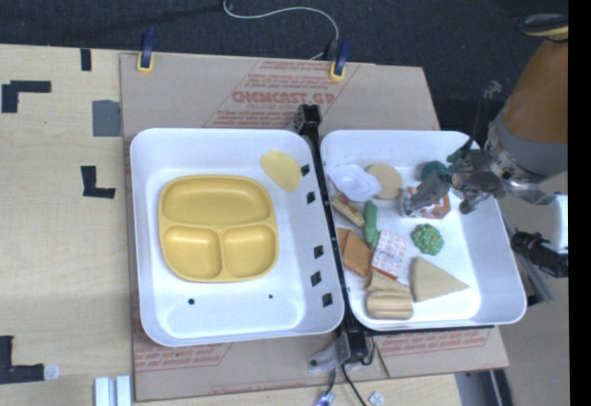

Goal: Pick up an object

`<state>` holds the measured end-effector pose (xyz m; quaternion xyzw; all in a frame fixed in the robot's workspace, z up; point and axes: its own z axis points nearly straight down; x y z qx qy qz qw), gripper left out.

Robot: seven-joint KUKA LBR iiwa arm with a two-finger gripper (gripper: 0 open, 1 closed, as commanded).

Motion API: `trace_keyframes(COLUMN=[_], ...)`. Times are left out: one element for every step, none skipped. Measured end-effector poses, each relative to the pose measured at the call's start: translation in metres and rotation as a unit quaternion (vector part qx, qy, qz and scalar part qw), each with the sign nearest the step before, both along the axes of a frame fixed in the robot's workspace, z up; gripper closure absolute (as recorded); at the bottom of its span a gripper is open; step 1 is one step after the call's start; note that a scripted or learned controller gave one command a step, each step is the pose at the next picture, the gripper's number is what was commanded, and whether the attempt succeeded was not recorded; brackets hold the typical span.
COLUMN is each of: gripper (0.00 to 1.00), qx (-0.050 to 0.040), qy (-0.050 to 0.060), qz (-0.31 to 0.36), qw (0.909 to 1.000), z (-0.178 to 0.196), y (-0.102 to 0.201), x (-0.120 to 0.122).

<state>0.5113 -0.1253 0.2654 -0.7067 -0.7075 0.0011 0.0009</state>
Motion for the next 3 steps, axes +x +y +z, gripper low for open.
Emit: trace_keyframes(gripper=[0.00,0.00,1.00], qx=[-0.0005,-0.0014,-0.0009], qy=[0.000,-0.004,-0.002], qz=[0.001,0.001,0.001], qw=[1.0000,1.0000,1.0000], z=[-0.094,-0.184,-0.171], y=[-0.017,-0.042,-0.041], x=[0.085,0.133,0.132])
